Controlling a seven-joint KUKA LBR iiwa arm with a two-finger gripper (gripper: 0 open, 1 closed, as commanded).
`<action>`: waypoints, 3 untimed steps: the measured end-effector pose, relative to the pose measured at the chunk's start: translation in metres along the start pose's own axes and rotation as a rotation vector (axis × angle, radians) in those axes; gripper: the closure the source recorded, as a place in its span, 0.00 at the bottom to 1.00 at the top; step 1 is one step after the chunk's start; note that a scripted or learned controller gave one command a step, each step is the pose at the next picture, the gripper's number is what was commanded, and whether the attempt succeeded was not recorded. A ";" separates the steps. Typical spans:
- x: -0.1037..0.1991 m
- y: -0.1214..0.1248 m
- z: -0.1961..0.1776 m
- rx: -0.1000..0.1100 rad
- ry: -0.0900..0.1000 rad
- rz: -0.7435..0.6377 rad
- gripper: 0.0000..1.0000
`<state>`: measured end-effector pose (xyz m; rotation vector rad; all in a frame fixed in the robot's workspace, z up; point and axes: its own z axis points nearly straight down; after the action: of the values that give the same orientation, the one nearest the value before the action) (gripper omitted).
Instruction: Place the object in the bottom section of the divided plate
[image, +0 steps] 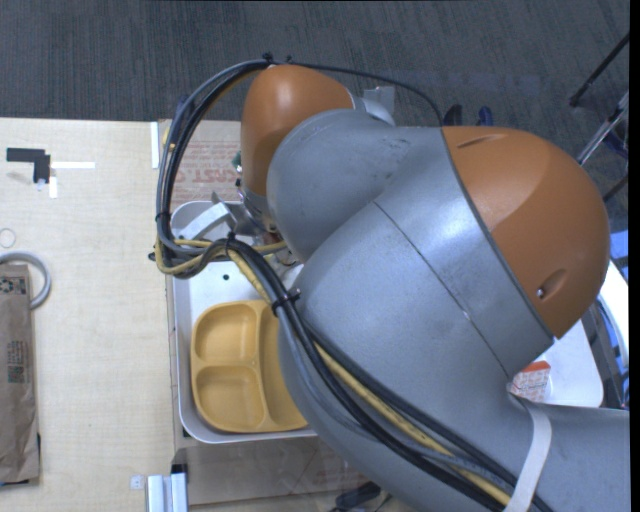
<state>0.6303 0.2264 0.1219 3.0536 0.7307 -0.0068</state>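
A yellow divided plate (232, 365) lies in the left white bin (190, 300), near its front. Two of its sections show on its left side, one above the other; the rest is under the arm. The big grey arm with orange bands (420, 270) covers most of both bins. Its wrist end reaches toward the far part of the left bin, around (250, 225), where cables bunch up. The gripper is hidden by the arm body. A small orange and white object (533, 382) peeks out in the right bin, beside the arm.
Black and yellow cables (190, 240) loop over the left bin's far rim. A wooden bench top (90, 300) spreads to the left, with a brown paper bag (18, 370) at its left edge. A printed cardboard sheet (205, 165) lies behind the left bin.
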 end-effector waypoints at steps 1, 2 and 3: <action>0.007 0.029 0.030 0.002 0.002 0.271 1.00; 0.006 0.032 0.021 0.001 0.002 0.277 1.00; 0.019 0.009 0.031 0.002 0.001 0.268 1.00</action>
<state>0.6515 0.2271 0.0910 3.1252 0.3158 -0.0047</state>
